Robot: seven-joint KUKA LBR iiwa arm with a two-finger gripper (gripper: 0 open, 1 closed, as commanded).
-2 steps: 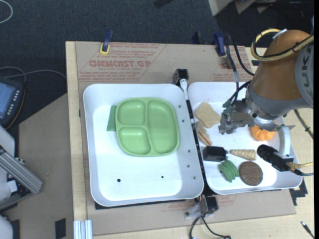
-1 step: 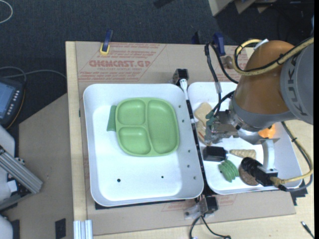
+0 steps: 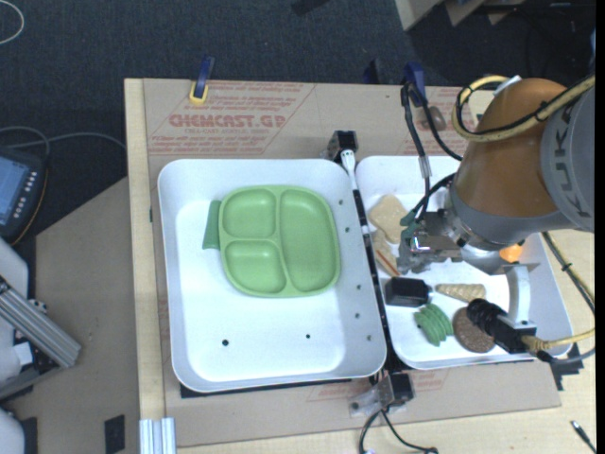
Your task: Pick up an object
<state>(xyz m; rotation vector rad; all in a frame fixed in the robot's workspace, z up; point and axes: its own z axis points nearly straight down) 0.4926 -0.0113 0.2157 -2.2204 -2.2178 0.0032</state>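
Working from the right bin (image 3: 558, 334), my landmark: at its near edge I see a brown disc (image 3: 467, 329) with a green ridged piece (image 3: 434, 322) just left of it. Just beyond those lie a black block (image 3: 407, 291) and a pale cone (image 3: 459, 291), its long axis across the bin, tip left. My gripper (image 3: 421, 244) hangs just above the block, nearest target, directly toward the near edge. Fingers: I can't tell wide or narrow; nothing seen held. Further back, a tan piece (image 3: 388, 214).
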